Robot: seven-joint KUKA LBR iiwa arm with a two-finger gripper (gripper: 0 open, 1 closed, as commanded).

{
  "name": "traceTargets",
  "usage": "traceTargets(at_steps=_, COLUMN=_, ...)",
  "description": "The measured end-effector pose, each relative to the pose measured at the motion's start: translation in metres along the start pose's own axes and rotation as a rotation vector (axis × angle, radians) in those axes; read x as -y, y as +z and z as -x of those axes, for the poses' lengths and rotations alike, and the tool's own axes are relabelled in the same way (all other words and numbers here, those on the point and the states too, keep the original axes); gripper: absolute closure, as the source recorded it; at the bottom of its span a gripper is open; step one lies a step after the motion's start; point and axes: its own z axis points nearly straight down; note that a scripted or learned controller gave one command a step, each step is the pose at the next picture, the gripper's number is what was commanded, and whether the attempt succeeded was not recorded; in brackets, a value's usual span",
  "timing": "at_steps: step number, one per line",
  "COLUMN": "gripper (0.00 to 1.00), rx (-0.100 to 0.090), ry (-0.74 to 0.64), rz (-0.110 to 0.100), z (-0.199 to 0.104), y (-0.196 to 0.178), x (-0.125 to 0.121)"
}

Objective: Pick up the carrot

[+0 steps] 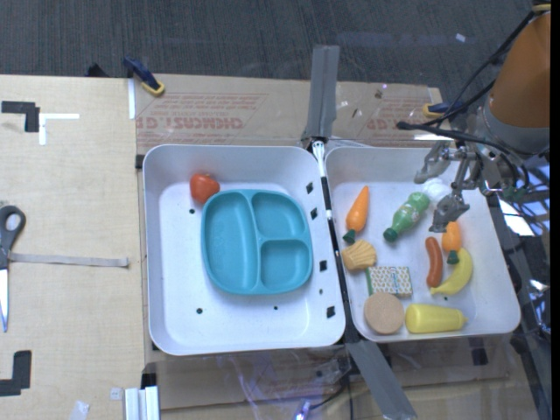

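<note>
At the near edge of the right bin (500, 324) lie a yellow piece (434, 318) and a round tan cookie (383, 313), touching or nearly so. Just behind them sit a speckled square cracker (389, 279), a ridged pastry (359, 255), a banana (455, 272) and a red sausage (433, 261). None of these needs to be disturbed.

The carrot (358, 207) lies further back, on the left side of the right bin close to the wall it shares with the left bin (166, 261), its green end toward the near side and the orange body slanting away. The pastry sits just beside its green end; the green bottle (407, 216) lies to its right with clear floor between.

The jaws (451, 201) hang over the right part of the same bin, above a small orange piece (451, 235) and well apart from the carrot. They hold nothing, but I cannot tell how wide they stand.

To do this step well, the arm likely needs to travel left, passing over the bottle rather than through it, then line up across the carrot's narrow width at its middle. Descending there should avoid the pastry and the bin wall. A grip near either tapered end could slip.

Beyond, the left bin holds a blue divided plate (258, 241) and a red tomato (204, 186), and the surface (70, 199) carries scissors (7, 243).
</note>
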Motion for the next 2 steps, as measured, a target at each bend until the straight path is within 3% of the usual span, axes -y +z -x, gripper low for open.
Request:
traceTargets(at_steps=1, gripper=0.0, rx=0.001, ry=-0.006, rz=0.0, z=0.059, y=0.112, x=-0.002)
traceTargets(at_steps=2, gripper=0.0, rx=0.0, ry=0.072, rz=0.001, z=0.047, y=0.137, x=-0.042)
